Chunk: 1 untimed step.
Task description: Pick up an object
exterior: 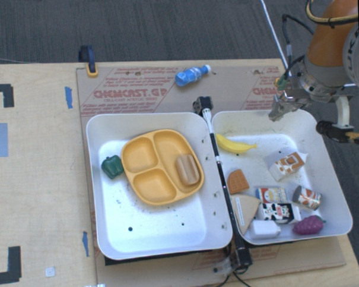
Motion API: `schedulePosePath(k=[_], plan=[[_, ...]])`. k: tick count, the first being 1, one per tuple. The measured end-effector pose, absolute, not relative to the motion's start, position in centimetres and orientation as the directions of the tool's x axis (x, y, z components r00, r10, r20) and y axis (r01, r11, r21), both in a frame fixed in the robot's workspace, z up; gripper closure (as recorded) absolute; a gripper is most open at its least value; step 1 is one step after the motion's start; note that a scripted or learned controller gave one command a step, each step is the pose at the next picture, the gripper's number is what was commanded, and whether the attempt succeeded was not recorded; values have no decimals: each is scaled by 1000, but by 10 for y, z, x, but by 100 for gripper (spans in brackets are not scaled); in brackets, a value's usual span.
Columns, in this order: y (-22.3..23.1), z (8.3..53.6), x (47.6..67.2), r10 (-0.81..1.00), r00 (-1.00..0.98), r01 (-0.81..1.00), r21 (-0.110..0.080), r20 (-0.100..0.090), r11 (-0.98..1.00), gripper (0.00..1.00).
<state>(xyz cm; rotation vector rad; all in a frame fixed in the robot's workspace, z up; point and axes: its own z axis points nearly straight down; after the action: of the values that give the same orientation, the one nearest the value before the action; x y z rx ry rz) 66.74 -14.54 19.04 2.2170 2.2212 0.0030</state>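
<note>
The hand (283,107) hung at the upper right of the frame over the right bin's (338,180) far rim; its grip state was unclear. A curved yellow banana (235,145) lay below-left.

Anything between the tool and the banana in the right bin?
Nothing visible. The tool hangs over the far right corner of the right white bin; the yellow plastic banana lies near the bin's far left side with bare white floor between them. The small white-and-brown carton sits nearer the camera, off that line.
</note>
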Motion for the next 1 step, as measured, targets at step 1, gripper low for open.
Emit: schedulePosePath(k=[1], plan=[[-146, 190, 667, 1000, -2, 1000, 2, -1, 2, 0]])
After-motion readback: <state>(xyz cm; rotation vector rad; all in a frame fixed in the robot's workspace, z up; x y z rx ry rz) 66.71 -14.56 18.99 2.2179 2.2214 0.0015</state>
